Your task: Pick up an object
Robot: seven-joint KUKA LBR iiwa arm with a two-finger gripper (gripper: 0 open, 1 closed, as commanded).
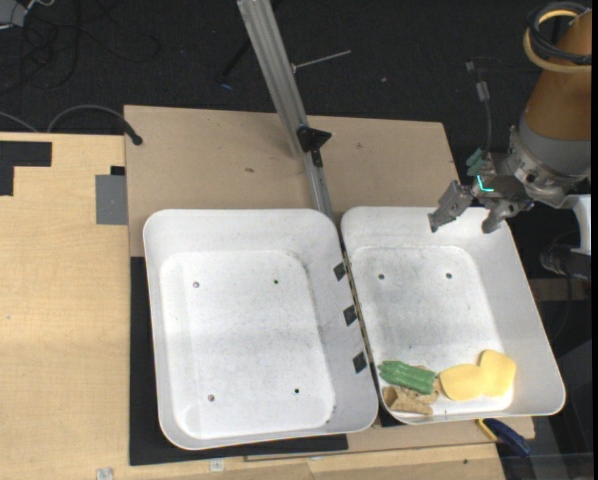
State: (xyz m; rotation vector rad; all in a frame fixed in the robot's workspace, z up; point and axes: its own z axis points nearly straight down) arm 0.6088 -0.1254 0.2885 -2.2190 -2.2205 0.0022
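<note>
My gripper [471, 213] hangs over the far right rim of the right bin [499, 258], its two fingers spread apart with nothing between them. At the near edge of that bin lie a yellow soft object [479, 377], a green object [409, 375] to its left, and a small tan object [409, 400] below the green one. All three lie well below the gripper in the view, apart from it.
The left bin [169, 268] sits beside the right one, joined by black clips [350, 313] along the shared edge. A metal rail [279, 78] slants up from the bins' far junction. The wooden bench extends left.
</note>
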